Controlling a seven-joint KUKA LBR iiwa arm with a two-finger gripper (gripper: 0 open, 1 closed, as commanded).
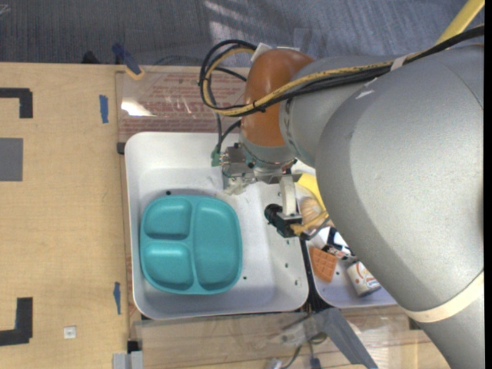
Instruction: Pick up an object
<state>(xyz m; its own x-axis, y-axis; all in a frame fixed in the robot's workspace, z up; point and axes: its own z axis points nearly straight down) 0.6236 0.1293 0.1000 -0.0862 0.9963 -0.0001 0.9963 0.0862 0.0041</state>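
Observation:
My gripper (235,177) hangs under the orange wrist band over the back of the left bin (265,287), just beyond the far right corner of a teal divided plate (191,243). The plate lies flat in that bin and takes up most of its floor. Nothing shows in the gripper. In the right bin, mostly hidden by the arm, lie a yellow object (311,183), a tan piece (311,210), an orange waffle-patterned piece (324,264) and a small can-like object (361,278).
The big grey arm covers most of the right bin. A tan board (58,206) with black marks and blue tape lies left of the bins. A clear sheet (173,98) lies behind the left bin.

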